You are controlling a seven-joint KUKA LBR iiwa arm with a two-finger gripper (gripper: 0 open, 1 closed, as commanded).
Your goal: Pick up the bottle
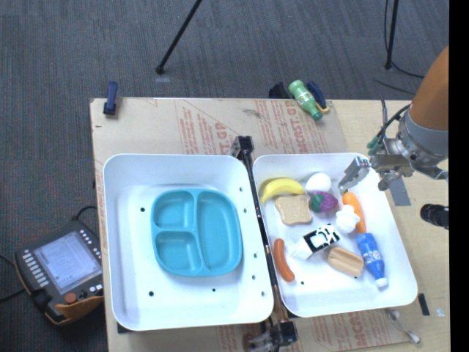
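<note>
Sitting side by side are two white bins. The left bin (117,196) holds a blue tray (196,232). The right bin (399,266) holds toy food and the blue bottle (371,257), lying near its right wall beside a bread roll (344,261). Above the bin's top right corner, the gripper (374,173) has its fingers spread wide, holding nothing.

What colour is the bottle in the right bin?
Blue with a white cap and label, the bottle lies near the right bin's right wall; camera view.
</note>
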